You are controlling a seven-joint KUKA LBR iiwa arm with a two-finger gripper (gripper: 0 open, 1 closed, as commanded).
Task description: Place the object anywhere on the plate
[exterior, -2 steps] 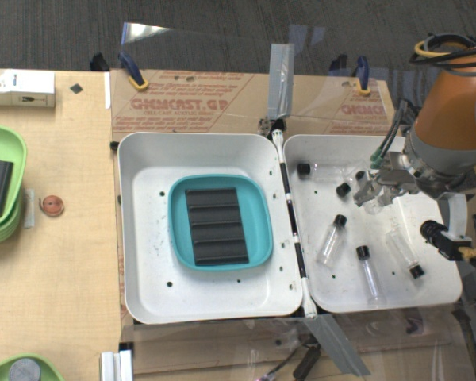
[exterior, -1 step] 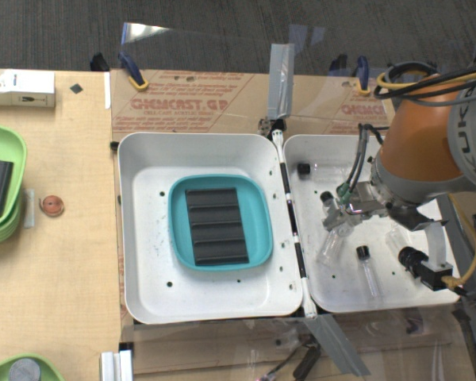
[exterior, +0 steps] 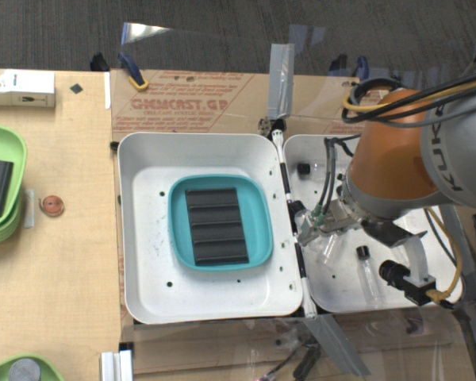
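Observation:
A teal plate [exterior: 258, 213] with rounded corners rests in the middle of the left white bin [exterior: 143, 244]. A black ridged rectangular object [exterior: 216, 226] lies flat on the plate, roughly centred. My gripper [exterior: 314, 228] hangs over the left side of the right white bin [exterior: 341, 288], close to the wall between the two bins and apart from the plate. The orange band and grey body of the arm [exterior: 393, 165] cover much of the right bin. I see nothing held at the gripper.
A small black piece [exterior: 303, 167] and a thin clear vial [exterior: 365, 262] lie in the right bin. On the bench to the left are a green dish [exterior: 8, 153], a small reddish disc [exterior: 52, 205] and a white box [exterior: 20, 90]. Cardboard [exterior: 190, 101] lies behind the bins.

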